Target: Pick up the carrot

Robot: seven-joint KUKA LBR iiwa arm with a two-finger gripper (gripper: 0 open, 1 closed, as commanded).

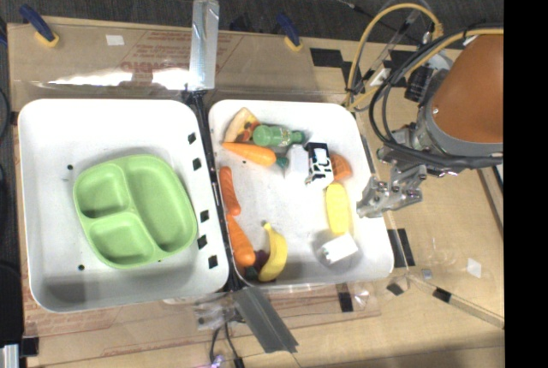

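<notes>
The carrot [249,154] is orange and tapered. It lies flat in the upper left part of the right bin [291,195], its thick end toward the bin's middle, just below a green bottle [278,136]. My gripper [390,194] hangs over the bench just outside the right bin's right rim, well to the right of the carrot and apart from it. Nothing shows in its grasp.
The right bin also holds a wedge-shaped item [240,122], a black-and-white object [318,162], a yellow oblong [338,209], a white block [338,249], a banana [274,253] and two reddish-orange sticks [229,191] along its left wall. A green divided plate [133,208] sits in the left bin [51,127].
</notes>
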